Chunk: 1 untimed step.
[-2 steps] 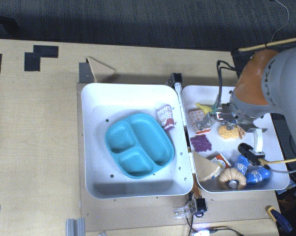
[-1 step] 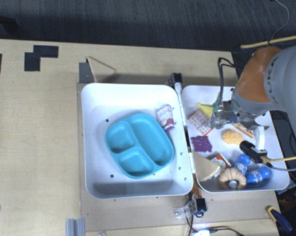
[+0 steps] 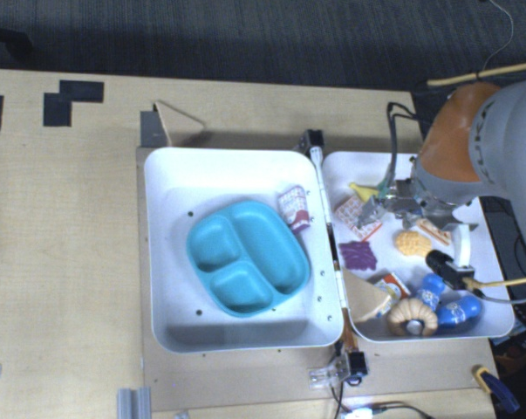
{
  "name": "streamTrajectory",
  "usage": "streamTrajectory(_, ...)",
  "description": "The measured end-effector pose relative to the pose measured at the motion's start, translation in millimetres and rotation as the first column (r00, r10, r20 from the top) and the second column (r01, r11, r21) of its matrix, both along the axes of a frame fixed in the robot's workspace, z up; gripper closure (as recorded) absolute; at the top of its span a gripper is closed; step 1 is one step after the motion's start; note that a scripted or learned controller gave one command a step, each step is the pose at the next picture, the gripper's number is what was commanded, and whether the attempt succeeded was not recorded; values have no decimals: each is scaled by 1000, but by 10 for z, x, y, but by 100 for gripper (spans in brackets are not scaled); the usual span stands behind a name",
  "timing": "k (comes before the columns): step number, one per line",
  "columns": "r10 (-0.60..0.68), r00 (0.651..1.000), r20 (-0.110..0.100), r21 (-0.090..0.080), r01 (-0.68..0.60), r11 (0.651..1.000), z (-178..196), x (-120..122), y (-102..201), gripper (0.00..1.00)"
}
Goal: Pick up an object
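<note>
Where the grey arm reaches into the right white bin (image 3: pixel 498 326), the tool (image 3: pixel 386 201) hangs near its far left corner; whether it is apart or together I cannot tell. A red-and-white crinkled packet (image 3: pixel 360 216) lies just beside it, leftward.

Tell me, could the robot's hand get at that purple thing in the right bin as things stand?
Probably yes. The purple thing lies flat near the left side of the right bin, with nothing on top of it. The hand hangs just above and to its right, over the same bin.
</note>
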State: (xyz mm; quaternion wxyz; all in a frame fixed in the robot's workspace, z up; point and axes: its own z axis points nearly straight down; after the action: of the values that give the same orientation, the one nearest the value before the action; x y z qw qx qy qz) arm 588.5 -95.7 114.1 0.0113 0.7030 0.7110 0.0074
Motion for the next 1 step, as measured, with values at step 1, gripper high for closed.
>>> streamTrajectory(1, -9, 1000, -17, 5, 9, 1000, -257, -638, 9, 0)
